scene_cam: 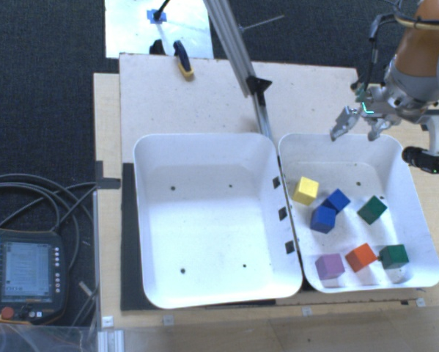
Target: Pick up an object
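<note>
Grey gripper (358,127), jaws apparently spread and holding nothing, hangs over the right bin's (417,218) far rim; yellow cube (305,190) lies below-left.

A teach pendant (25,276) lies at the bench's left edge with black cables (39,196) looping above it; a yellow-handled clamp (182,59) rests on the board behind the bins.

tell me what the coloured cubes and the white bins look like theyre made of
Cubes, such as the yellow cube: likely painted wood or plastic, flat matte colour, crisp edges. Right bin and left bin: probably moulded plastic, smooth, slightly glossy, rounded corners.
</note>
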`<state>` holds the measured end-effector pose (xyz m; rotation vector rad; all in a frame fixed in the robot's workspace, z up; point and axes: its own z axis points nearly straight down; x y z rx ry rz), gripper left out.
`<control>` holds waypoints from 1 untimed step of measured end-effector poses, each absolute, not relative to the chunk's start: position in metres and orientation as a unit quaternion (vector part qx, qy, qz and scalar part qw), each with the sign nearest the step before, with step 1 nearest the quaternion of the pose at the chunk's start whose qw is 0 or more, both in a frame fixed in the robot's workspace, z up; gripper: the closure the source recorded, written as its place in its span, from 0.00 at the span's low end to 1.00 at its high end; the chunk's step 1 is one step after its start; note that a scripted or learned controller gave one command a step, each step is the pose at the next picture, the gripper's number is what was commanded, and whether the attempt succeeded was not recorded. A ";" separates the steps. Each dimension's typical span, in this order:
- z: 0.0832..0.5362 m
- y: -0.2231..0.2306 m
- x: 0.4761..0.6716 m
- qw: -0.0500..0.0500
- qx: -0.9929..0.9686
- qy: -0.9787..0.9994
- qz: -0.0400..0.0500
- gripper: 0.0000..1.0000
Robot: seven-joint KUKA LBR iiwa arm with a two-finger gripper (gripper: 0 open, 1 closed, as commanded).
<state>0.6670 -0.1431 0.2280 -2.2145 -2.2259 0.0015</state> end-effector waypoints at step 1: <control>0.231 -0.143 0.668 -0.001 -0.705 -0.709 0.000 0.00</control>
